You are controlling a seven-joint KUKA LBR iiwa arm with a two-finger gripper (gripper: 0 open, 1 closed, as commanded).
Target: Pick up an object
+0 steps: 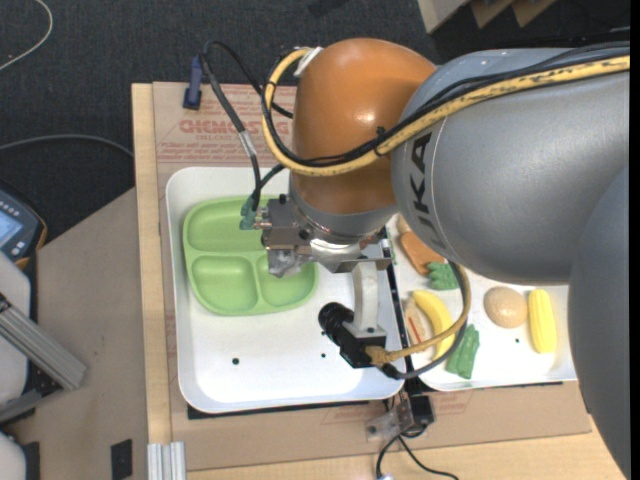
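Approach step: gripper [284,260], opening unreadable, hangs over green three-compartment plastic tray [225,280] in shallow white bin [262,370]; next, descend and close.

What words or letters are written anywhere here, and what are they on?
Red printed words on the flat brown board: too blurred to read.
Big dark letters on the grey robot arm: cut off, one looks like "K".
No other text can be read.

Grey arm [500,158] in fr. right
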